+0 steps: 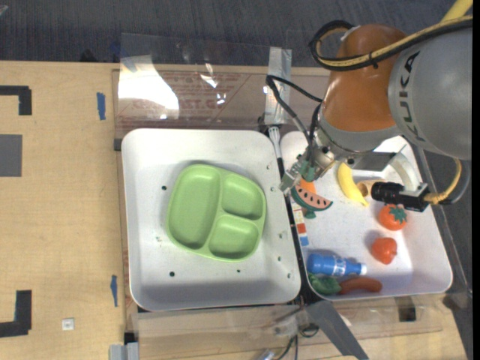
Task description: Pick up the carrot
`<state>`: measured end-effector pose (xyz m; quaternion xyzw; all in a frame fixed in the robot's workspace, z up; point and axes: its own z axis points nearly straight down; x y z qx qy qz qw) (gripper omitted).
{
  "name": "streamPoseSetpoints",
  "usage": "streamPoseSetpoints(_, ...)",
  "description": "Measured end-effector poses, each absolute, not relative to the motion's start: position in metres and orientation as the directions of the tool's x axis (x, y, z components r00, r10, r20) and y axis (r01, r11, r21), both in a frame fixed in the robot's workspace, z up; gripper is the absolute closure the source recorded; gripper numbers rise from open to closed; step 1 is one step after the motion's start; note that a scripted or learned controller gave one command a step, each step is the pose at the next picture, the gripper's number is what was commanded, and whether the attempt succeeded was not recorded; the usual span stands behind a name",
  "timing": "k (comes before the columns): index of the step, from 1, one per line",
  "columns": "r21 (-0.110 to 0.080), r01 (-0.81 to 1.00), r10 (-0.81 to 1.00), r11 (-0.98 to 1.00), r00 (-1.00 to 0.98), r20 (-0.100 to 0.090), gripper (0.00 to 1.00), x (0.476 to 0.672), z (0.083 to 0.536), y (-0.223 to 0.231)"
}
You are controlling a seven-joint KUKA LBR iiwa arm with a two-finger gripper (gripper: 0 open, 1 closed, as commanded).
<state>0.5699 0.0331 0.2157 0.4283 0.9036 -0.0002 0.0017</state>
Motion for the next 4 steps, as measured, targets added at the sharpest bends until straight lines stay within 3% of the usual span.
streamPoseSetpoints(1, 0.0, 0.666, 0.666, 0.746, -0.746, 0.001, 1.0, 0.481, 0.188, 0.04)
streamPoseSetpoints(2, 0.007, 0.516, 0.516, 0.857, -0.857, -0.012, 1.0, 0.5, 0.344, 0.0)
streamPoseSetpoints(3, 0.0, 0.266, 0.266, 0.964, -0.964, 0.002, 1.0, 0.512, 0.238, 0.014)
streamPoseSetpoints(4, 0.0, 0.188, 0.188, 0.982, -0.982, 0.001, 1.0, 0.516, 0.196, -0.048)
